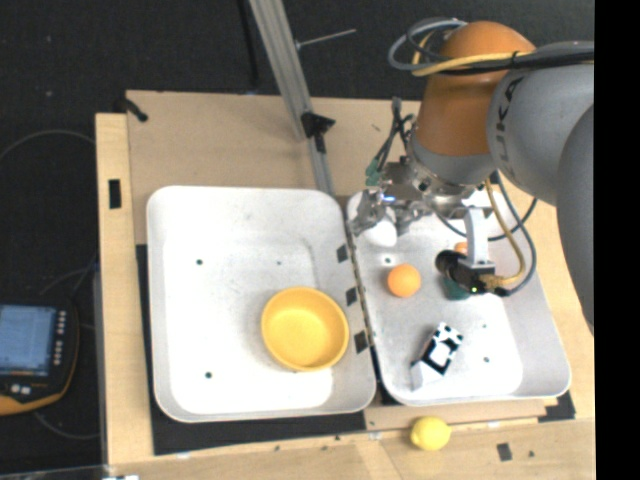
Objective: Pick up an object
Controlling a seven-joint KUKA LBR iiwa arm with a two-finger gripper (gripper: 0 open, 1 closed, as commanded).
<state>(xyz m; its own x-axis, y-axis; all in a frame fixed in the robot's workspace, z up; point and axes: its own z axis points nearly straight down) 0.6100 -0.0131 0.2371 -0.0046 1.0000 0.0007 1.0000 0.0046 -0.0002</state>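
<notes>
Since the hand (383, 211) hangs over the far-left corner of the right bin (530, 338), just above a small white piece (381, 234) lying close to the bin's wall, that piece looks like the obj it's going for. Can't tell from this angle how wide the hand is open or whether it has hold of anything, b/c the metal parts blur together over the white floor.

A corner pick is awkward, so IMO the care goes into alignment:
- turn the hand so it closes along the wall, not across it, else one side prob lands on the rim
- come straight down, centred on the piece, w/ no sideways drift toward the left bin (220, 248)
- close only once low enough to get round the piece, then lift straight up and check it really comes along

If the corner proves too tight, the orange ball (404, 281) sits near, on open floor of the same bin. It's easier to reach, but it's round and will likely roll unless squeezed dead centre. The black-and-white block (440, 348) lies nearer the front, at a slant. The yellow bowl (304, 328) is in the left bin, and a yellow ball (430, 433) rests on the surface (200, 138) outside both bins, prob out of play
</notes>
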